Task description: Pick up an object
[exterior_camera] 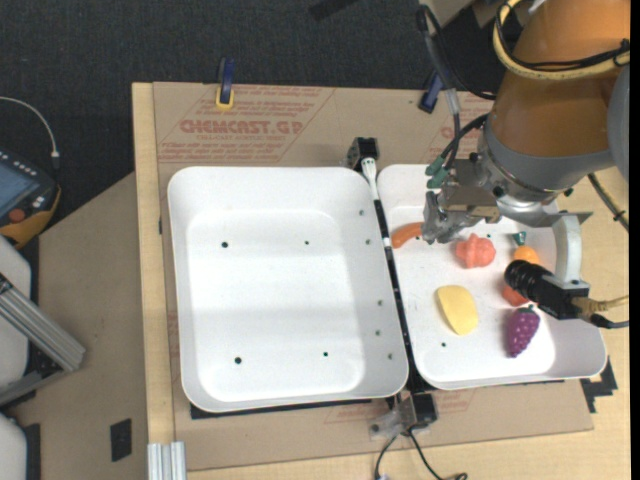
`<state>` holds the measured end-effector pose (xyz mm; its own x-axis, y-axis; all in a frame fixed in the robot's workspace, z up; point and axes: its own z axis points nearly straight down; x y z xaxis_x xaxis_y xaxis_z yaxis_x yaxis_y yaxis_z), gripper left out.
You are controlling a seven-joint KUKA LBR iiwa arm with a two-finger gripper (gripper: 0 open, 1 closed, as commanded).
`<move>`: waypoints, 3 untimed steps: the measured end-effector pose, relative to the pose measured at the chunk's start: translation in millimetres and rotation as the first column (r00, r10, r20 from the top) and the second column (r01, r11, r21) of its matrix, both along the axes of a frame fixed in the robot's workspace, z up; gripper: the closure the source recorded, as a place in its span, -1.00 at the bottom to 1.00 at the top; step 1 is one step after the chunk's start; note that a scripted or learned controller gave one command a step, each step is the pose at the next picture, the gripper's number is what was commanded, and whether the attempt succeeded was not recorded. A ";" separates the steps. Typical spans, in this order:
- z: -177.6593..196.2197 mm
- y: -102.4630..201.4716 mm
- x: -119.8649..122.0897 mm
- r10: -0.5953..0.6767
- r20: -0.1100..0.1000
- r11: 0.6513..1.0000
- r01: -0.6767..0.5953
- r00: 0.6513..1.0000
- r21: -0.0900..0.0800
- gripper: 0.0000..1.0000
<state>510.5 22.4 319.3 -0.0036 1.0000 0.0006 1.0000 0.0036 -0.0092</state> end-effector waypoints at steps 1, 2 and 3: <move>1.6 -44.5 -12.7 -0.009 0.007 1.000 0.009 1.000 -0.001 1.00; -35.6 -32.1 36.3 -0.002 0.009 1.000 0.002 1.000 -0.001 1.00; 10.4 -23.7 4.8 -0.002 0.014 1.000 0.002 1.000 0.000 1.00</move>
